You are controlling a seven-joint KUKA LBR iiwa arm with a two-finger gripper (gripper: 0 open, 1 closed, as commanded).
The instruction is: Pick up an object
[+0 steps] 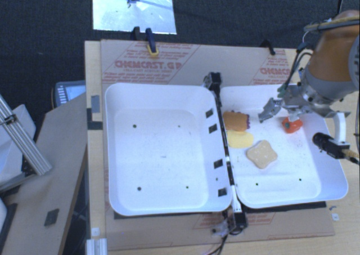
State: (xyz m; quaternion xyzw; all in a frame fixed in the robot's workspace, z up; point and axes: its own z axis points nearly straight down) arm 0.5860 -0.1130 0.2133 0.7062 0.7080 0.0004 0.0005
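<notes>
Gripper point(281, 108) hovering over right bin point(315, 192), finger state indiscernible | orange object point(291, 126) lying at its 4 o'clock, axis unclear | toast point(261, 153) lying at 7 o'clock.

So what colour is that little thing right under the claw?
Orange-red, sitting in the right bin; the camera view shows it.

The grey gripper point(284, 110) hangs over the right white bin point(315, 189) beside a small orange-red object point(292, 126).
</notes>
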